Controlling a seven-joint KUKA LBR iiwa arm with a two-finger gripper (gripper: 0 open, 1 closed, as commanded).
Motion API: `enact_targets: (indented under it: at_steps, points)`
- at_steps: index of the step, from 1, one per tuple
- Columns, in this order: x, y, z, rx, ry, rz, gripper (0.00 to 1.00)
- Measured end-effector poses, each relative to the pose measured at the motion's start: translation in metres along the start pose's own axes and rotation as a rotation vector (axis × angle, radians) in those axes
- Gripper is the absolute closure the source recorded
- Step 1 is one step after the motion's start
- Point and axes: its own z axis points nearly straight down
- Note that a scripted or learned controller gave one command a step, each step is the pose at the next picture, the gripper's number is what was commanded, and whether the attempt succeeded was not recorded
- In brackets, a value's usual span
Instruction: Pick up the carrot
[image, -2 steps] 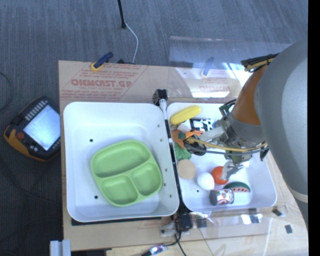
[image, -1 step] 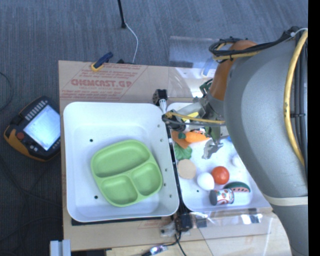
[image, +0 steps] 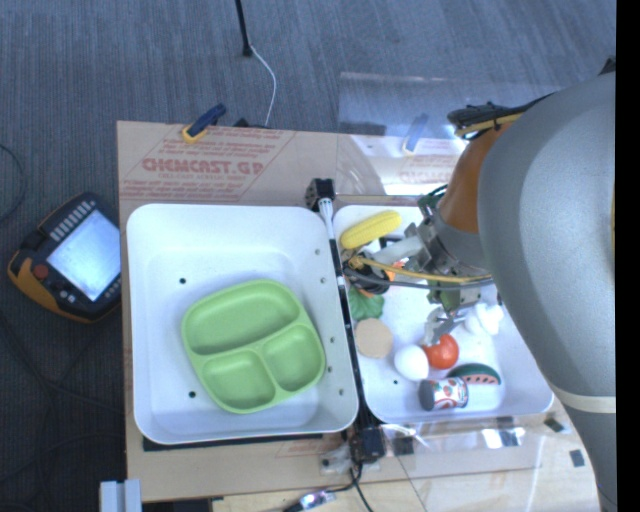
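Observation:
The carrot (image: 372, 268) is a slim orange piece lying crosswise at the left side of the right bin (image: 520, 395), just below a yellow banana (image: 368, 228). Its right end is hidden under the arm's wrist. The grey arm with its orange band (image: 462, 205) covers the bin's right half. My gripper (image: 438, 322) hangs low over the middle of the bin, right of the carrot and just above a red tomato (image: 443, 352). Nothing can be seen held in it.
The right bin also holds a green leafy piece (image: 364, 302), a tan round disc (image: 375, 338), a white egg (image: 410, 362), a watermelon slice (image: 476, 376), a can (image: 443, 394) and a white item (image: 489, 320). A green divided plate (image: 253, 345) lies in the left bin (image: 160, 240).

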Motion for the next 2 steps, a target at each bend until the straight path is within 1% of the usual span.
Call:
enact_targets:
  at_steps: [1,2]
  points:
    - [-0.034,0.058,0.079,0.003,-0.005,-0.023,0.0]
    - [0.032,0.065,0.091,0.002,-0.003,-0.001,0.0]
